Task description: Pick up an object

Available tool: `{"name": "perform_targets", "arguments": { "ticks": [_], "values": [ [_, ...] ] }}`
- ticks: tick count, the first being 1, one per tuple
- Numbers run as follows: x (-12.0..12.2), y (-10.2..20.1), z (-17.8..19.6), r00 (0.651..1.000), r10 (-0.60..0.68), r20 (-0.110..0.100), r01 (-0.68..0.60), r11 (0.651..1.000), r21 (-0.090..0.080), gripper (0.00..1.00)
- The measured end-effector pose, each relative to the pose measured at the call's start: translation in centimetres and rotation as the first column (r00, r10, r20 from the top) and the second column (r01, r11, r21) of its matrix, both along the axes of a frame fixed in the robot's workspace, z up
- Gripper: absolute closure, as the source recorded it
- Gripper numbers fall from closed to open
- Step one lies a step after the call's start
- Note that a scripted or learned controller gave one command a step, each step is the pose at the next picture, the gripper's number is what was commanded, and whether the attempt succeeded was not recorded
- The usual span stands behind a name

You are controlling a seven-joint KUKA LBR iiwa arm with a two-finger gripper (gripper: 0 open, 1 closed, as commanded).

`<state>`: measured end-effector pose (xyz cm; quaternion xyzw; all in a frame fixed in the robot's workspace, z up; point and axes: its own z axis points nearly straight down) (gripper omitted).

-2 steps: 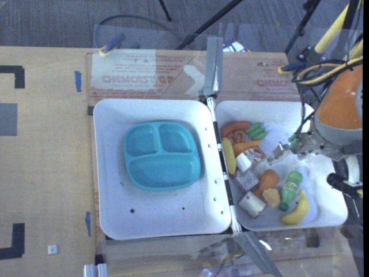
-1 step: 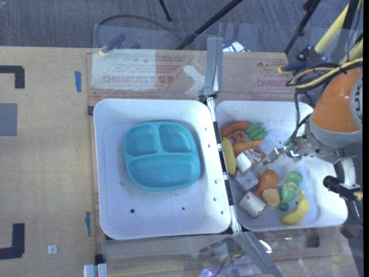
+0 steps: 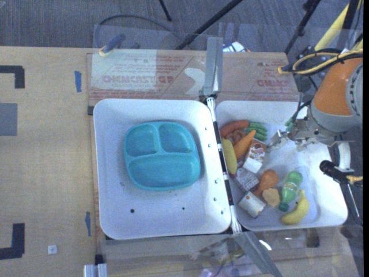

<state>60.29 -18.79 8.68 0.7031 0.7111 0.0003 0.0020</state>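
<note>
**Arm above a bin of toy food**

Where the cardboard sheet (image 3: 190, 74) lies behind the bins, mirrored red lettering shows faintly, too blurred to read. Left bin (image 3: 109, 172): blue divided plate (image 3: 162, 154). Right bin (image 3: 328, 203): carrot (image 3: 244, 143), green bottle (image 3: 290, 187), banana (image 3: 297, 209), small printed cartons. Gripper (image 3: 286, 133) hangs over this bin's back; finger spacing cannot be told, nothing visibly held.

Right white bin (image 3: 328, 209): mixed toy food heaped at left side | yellow plastic banana (image 3: 296, 210) lying flat near front edge | green plastic bottle (image 3: 290, 188) just behind it | orange carrot (image 3: 244, 143) tilted near back.
</note>
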Motion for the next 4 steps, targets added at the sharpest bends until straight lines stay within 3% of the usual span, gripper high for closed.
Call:
{"name": "perform_targets", "arguments": {
  "ticks": [1, 2, 3, 4],
  "values": [
    [0.1, 0.1, 1.1, 1.0, 0.003, 0.004, -0.003, 1.0, -0.002, 1.0],
    [3.2, 6.3, 10.4, 0.999, -0.035, -0.001, 0.035, 0.999, 0.001, 1.0],
    [0.6, 10.3, 9.8, 1.0, -0.013, -0.005, 0.013, 1.0, 0.002, 1.0],
    [3.2, 12.2, 14.2, 0.998, -0.061, -0.001, 0.061, 0.998, 0.001, 1.0]
  ]
}}
